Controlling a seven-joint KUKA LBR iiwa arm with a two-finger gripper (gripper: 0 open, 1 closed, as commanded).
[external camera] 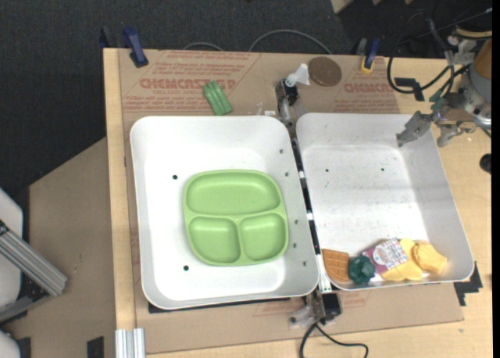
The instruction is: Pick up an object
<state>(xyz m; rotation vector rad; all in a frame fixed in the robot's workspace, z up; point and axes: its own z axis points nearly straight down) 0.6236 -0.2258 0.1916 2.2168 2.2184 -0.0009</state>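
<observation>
The tool point(412, 130) hangs at the far right corner of the right bin point(367, 192), and whether its fingers stand apart or together cannot be told at this angle; nothing is seen in its grip. The likely targets, a cluster of small toys point(387, 261), lie packed against the right bin's near wall, well apart from the tool: a brown waffle-like piece point(336, 264), a dark green lump point(360, 270), a pink wrapped item point(388, 253) and yellow pieces point(428, 257) touching one another. To the left of the right bin sits the left bin point(156, 192) with a green divided tray point(234, 217). Doing this step well probably means crossing to the near wall, choosing an outer piece such as the waffle, and descending with fingers clear of the wall and neighbours.
</observation>
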